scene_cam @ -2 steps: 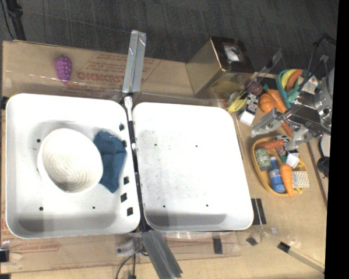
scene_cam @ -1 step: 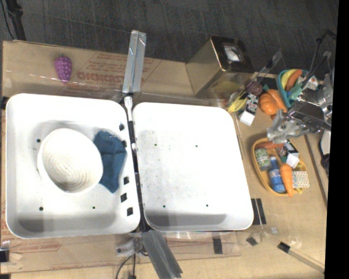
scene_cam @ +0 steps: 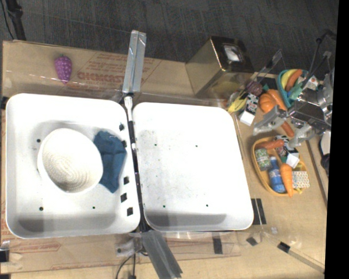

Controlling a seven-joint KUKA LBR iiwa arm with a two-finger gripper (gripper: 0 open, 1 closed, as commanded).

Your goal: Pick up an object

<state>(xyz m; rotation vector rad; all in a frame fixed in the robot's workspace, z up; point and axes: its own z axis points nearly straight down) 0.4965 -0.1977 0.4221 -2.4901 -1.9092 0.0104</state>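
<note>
The things worth going for lie in the bin at 9 o'clock (scene_cam: 10, 156): a pale woven dome (scene_cam: 71, 160) and, touching its 3 o'clock side, a crumpled blue cloth (scene_cam: 110, 159). What I take for my claw (scene_cam: 301, 113) sits far out at 3 o'clock, over the clutter on the counter (scene_cam: 310, 230), well apart from both. I cannot tell whether it is spread or pressed together.

I judge the cloth the better target. It is soft and bunched, so it offers a fold to pinch, while the dome looks broad and smooth-sided. I would cross the other bin (scene_cam: 190, 166) high, come straight down on the cloth's thickest ridge near its 12 o'clock end, and keep off the dividing wall just at its 3 o'clock side.
</note>
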